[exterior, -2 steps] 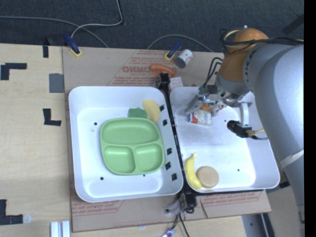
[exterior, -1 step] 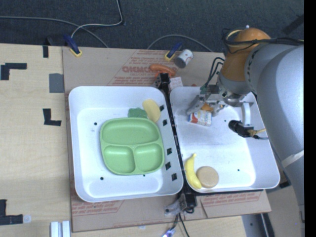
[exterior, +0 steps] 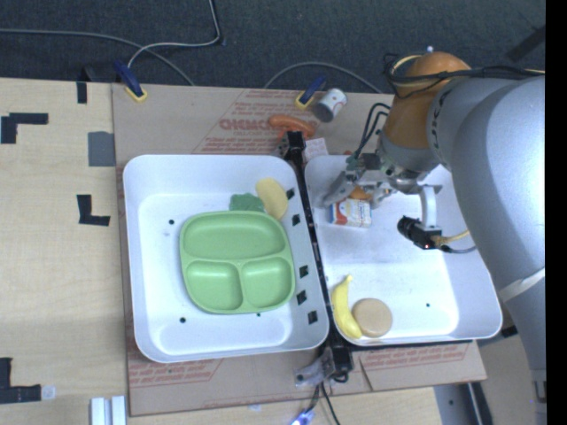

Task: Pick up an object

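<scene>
Across both bins: one green tray (exterior: pixel 237 262), one banana (exterior: pixel 342 305), one carton (exterior: pixel 351 212).

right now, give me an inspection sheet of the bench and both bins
surface: wooden bench bearing a left bin and a right bin, side by side
job's things: green divided plate and yellow piece in left bin; small carton, banana, tan round piece in right bin
clutter: nothing seen
grippers: gripper over the carton; grasp not clear
cables: thin cable behind the bench
surroundings: dark floor
</scene>
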Available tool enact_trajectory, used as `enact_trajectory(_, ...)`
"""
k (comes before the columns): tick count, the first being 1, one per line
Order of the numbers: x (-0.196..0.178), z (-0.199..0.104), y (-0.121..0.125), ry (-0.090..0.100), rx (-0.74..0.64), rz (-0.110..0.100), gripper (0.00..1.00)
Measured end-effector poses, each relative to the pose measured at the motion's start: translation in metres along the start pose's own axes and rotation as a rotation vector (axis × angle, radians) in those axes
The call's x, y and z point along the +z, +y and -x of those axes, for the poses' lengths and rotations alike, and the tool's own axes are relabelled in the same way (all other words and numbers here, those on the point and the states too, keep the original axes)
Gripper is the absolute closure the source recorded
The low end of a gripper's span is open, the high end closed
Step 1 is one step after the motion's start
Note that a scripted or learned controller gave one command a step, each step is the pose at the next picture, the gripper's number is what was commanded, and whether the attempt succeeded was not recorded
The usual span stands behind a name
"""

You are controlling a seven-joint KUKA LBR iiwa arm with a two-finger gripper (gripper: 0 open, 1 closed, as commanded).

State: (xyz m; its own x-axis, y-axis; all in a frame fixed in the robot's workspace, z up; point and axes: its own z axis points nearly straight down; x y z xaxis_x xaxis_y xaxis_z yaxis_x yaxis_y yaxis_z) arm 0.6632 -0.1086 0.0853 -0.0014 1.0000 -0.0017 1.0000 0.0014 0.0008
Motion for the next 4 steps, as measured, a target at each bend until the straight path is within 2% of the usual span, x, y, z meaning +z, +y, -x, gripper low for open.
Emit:
enact_trajectory(1,0.000,-0.010,-0.010,-0.001,0.000,0.000,0.00)
enact_trajectory(2,0.001,-0.007,0.003,0.005,0.002,-0.017,0.00)
enact_trajectory(3,0.000,-0.007,-0.004,0.001,0.000,0.000,0.00)
enact_trajectory(4,0.000,-0.009,-0.008,-0.001,0.001,0.001,0.00)
